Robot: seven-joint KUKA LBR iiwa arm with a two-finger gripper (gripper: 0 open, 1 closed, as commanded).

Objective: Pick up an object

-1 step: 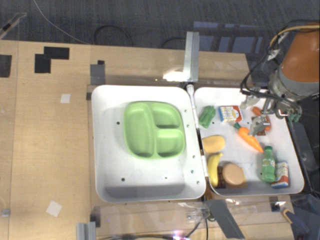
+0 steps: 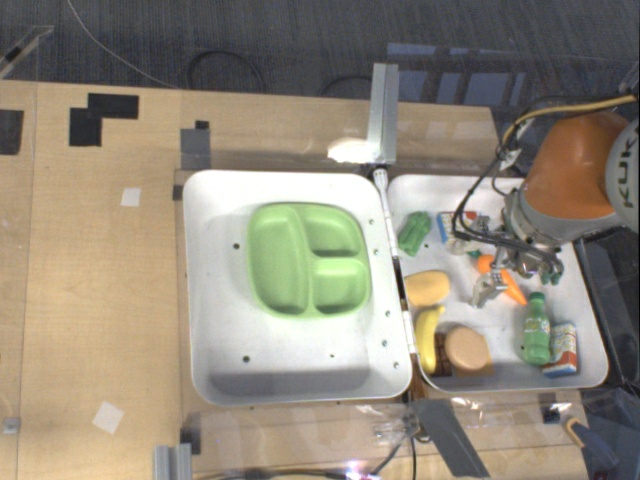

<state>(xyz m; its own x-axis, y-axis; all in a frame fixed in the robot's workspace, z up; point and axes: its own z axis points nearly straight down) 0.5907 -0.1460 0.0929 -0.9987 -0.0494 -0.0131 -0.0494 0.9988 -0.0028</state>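
Toys are crowded in the right bin (image 2: 598, 363): a brown disc (image 2: 467, 349) and green bottle (image 2: 537, 330) nearest. Beyond, the gripper (image 2: 497, 280) is poised over an orange piece (image 2: 511, 286), presumably targeted; its closure cannot be told.

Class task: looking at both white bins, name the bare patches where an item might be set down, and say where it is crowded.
Left bin: bare floor rings the green divided tray, widest below it and to its left. Right bin: crowded. The hand sits by an orange piece, with the green bottle, yellow banana and round brown item close by; only small gaps between them.
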